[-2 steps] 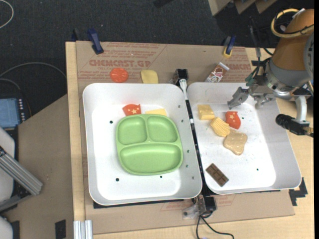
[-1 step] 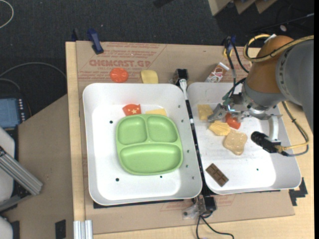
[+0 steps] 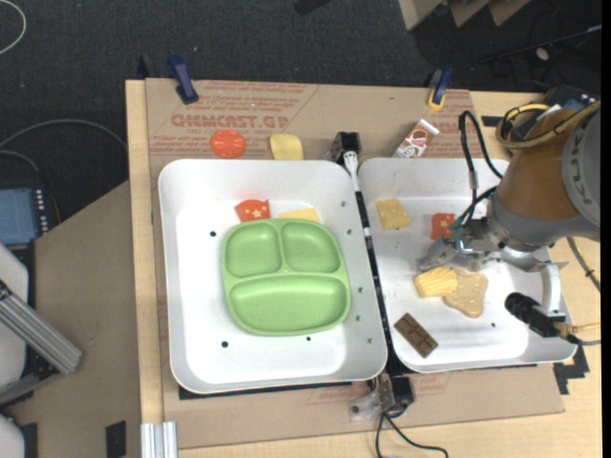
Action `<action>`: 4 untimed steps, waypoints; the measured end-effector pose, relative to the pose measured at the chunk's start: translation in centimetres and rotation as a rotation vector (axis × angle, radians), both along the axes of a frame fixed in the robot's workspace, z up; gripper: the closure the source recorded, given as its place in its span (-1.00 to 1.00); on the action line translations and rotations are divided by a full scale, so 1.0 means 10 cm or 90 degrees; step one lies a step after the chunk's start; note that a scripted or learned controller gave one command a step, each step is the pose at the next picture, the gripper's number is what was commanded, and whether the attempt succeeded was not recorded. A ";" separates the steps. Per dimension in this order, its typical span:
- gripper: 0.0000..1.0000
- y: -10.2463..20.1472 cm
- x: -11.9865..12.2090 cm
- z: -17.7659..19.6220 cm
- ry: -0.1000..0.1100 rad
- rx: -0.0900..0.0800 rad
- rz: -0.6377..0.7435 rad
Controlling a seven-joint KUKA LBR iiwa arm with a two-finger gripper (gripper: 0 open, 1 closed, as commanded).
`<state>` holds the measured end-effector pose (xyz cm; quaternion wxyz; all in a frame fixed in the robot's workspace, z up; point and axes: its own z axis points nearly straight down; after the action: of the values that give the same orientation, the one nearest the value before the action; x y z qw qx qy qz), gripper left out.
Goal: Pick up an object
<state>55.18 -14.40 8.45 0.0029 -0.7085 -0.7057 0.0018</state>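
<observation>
Arm (image 3: 539, 194) in from R, wrist bent down over R bin (image 3: 477, 343); tool (image 3: 447, 253) low near bin's middle, tip aimed toward L; how far open: can't tell, it reads as one metal lump; nothing seen held. Tool tip just above yellow wafer (image 3: 436, 281), close to its upper edge; contact can't be confirmed. Toast (image 3: 468, 296) touches wafer's R side, under the wrist. Red bit (image 3: 442, 225) just beside tool on far side; cracker (image 3: 391, 215) toward bin's far-L corner, apart from tool; choc bar (image 3: 414, 333) near front edge, well apart. L bin (image 3: 191, 256): green 3-part plate (image 3: 284, 277) in centre; red block (image 3: 252, 211) and yellow slab (image 3: 299, 215) at plate's far rim, touching or nearly. On surface (image 3: 315, 113) behind bins: orange disc (image 3: 228, 143), yellow lump (image 3: 285, 147), small packet (image 3: 415, 141); blue clamps (image 3: 181, 79) at far edge.
</observation>
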 end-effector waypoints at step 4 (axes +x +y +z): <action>-1.00 0.09 0.49 -0.03 0.000 0.001 0.004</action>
<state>60.13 -13.47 8.14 0.0034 -0.7062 -0.7080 0.0011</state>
